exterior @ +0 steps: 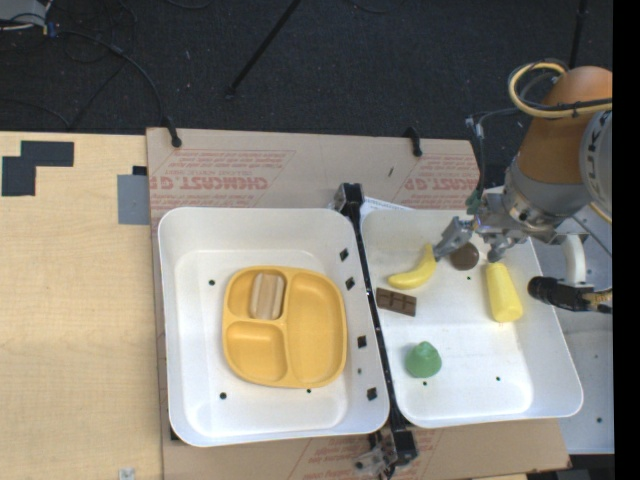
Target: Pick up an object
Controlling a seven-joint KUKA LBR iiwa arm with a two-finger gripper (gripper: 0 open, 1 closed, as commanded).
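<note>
Reaching in from the right, the grey arm with its orange band (560, 118) holds the hand (474, 245) low over the far part of the right bin (520, 388). The 2 fingers (452, 236) are spread wide, one to each side of a small brown round object (464, 258) that sits on the bin floor just below the fingertips. Whether the fingers touch it cannot be told; they are not closed on it.

Just left of the hand and a little nearer the camera lies a yellow banana (415, 271), its upper tip close to the left finger. Below the banana, a dark brown chocolate bar (395, 302) lies flat near the divider between the 2 bins. To the right of the hand and slightly nearer the camera, a yellow cylinder-like block (502, 291) lies lengthwise, close to the right finger. Well below the hand, toward the near part of the same bin, stands a green lump (424, 359), apart from everything else.

Far to the hand's left, the left bin (190, 408) carries a yellow divided plate (285, 326) with 3 compartments. A tan, bread-like piece (266, 295) rests in the plate's upper left compartment. Both bins sit on a cardboard sheet (260, 168) on the table (70, 318).
</note>
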